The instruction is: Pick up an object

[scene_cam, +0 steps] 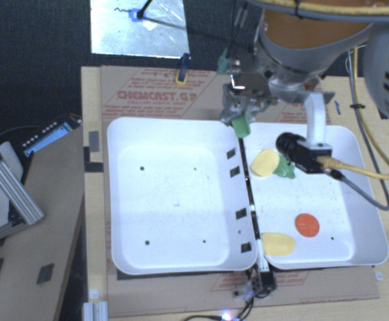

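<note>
My gripper hangs over the far end of the divider between the two white bins. A small green piece shows right at its tip; whether it is held is unclear. In the right bin lie a pale yellow lump, a green object just right of it, an orange-red disc and a second yellow piece near the front edge.
The left bin sits beside the divider. A black device on a white bracket with a yellow cable hangs from the arm over the right bin, close to the green object. Cardboard lies under both bins.
</note>
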Robot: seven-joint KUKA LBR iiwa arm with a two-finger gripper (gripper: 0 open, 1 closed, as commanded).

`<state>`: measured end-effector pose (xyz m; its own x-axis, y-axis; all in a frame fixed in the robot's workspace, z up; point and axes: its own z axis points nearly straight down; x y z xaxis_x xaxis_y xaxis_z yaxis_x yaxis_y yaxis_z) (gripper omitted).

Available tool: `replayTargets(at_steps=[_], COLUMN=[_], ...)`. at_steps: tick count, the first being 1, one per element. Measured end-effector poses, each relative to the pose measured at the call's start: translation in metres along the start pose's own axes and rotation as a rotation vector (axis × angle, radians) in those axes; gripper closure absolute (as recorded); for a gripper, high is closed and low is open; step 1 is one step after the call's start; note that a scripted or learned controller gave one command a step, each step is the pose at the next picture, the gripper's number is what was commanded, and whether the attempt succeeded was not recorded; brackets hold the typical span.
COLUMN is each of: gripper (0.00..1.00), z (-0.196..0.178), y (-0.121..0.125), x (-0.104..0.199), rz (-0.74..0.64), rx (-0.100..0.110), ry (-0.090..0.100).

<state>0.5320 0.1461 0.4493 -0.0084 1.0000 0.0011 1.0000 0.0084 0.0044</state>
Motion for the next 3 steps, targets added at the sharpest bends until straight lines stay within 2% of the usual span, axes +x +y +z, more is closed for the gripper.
replayTargets(at_steps=[1, 2, 3], gripper=[1.0, 1.0, 1.0], z=[-0.015, -0.019, -0.026], y=[-0.022, -0.046, -0.045], x=[0.06, 0.09, 0.089], rz=[-0.001, 0.002, 0.002], rx=[0.002, 0.004, 0.003], ry=[0.002, 0.001, 0.0])
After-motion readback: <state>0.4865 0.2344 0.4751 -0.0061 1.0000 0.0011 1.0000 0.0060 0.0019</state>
